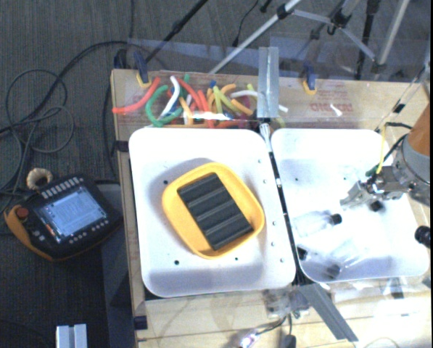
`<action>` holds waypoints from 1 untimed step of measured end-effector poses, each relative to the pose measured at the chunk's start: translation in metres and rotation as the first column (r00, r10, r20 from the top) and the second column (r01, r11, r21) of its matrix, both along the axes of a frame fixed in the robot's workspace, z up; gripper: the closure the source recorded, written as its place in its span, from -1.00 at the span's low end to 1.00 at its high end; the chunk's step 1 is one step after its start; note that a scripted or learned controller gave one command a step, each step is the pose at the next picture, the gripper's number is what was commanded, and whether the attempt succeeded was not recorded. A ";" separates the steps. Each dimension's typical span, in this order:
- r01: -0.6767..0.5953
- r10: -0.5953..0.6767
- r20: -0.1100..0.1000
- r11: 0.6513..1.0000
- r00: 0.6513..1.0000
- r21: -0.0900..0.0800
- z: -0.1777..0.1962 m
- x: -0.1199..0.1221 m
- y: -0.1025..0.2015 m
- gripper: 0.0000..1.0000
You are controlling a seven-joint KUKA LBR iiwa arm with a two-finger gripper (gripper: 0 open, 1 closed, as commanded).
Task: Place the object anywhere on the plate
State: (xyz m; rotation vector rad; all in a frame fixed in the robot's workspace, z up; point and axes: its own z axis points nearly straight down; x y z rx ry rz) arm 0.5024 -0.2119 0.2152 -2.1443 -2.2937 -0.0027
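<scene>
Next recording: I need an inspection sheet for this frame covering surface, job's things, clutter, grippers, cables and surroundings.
Surface: wooden bench bearing left bin and right bin.
Job's things: yellow plate in left bin, dark ridged object lying on it.
Clutter: small dark bits in right bin.
Grippers: gripper over right bin, holding nothing visible; jaws unclear.
Cables: coloured tubes behind bins; black cables on floor.
Surroundings: teach pendant on floor at left, tripod legs behind.
</scene>
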 end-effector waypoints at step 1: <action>0.000 0.000 0.000 1.000 1.000 0.000 0.000 0.000 0.000 -1.00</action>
